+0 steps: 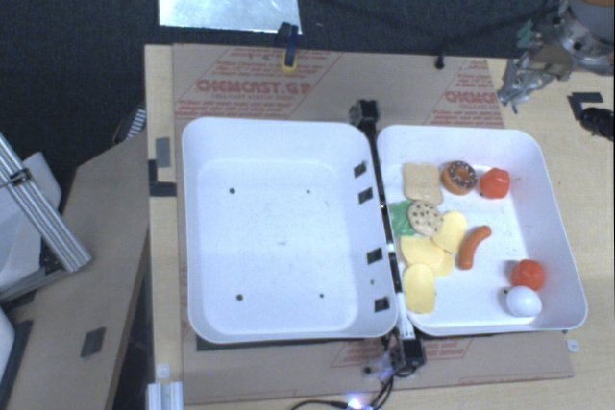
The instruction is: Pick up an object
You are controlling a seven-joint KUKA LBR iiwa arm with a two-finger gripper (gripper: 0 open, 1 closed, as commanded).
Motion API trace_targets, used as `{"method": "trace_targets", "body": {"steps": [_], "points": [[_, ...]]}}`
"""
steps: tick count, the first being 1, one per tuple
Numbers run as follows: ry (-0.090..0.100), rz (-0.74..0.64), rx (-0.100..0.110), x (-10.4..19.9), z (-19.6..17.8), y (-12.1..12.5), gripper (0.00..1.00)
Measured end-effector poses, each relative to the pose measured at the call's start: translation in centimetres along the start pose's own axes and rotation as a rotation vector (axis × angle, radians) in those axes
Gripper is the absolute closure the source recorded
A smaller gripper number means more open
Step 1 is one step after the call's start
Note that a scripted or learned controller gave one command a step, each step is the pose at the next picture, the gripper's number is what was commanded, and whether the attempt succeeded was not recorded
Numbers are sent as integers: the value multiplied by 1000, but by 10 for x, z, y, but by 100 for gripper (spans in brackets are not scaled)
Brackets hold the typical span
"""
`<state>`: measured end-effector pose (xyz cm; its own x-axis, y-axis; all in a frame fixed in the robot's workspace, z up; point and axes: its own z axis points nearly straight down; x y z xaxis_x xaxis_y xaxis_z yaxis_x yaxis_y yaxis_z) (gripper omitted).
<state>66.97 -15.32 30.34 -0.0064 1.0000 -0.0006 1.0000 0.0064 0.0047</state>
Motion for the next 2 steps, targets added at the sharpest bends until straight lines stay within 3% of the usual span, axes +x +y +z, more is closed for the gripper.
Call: {"method": "trace_targets", "body": {"steps": [1,2], "points": [[1,-2,2,72,-2,0,100],[1,-1,1,130,-28,0,100]]}}
